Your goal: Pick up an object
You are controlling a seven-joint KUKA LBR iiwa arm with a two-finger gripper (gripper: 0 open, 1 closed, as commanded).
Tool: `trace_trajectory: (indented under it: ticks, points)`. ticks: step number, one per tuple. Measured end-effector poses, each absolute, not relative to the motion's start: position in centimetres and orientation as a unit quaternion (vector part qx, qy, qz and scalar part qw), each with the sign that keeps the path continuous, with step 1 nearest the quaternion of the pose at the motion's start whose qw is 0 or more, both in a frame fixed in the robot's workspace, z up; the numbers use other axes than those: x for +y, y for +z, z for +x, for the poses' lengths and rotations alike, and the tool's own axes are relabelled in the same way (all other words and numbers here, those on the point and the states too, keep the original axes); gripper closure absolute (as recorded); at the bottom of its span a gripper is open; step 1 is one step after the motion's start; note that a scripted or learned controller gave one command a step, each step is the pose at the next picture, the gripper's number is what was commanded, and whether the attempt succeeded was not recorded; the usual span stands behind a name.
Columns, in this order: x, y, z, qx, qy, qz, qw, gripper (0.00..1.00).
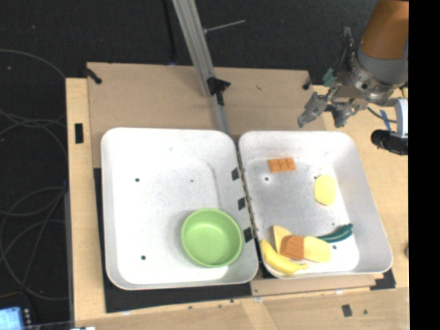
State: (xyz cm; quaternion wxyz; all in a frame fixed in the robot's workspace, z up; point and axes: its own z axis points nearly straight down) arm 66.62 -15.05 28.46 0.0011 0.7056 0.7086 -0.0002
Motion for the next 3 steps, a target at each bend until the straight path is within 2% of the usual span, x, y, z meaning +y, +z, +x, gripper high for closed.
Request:
trace_trajectory:
  ticks: [1, 2, 3]
  points:
    - [-15.1, 28.5, 66.6, 0.709, -0.0008, 0.706, 0.002, 0.0]
    - [-15.0, 22.7, 67.4, 0.709, -0.0023, 0.705, 0.0, 0.0]
    - [-14.8, 16.4, 67.4, 0.709, -0.0027, 0.705, -0.001, 0.0]
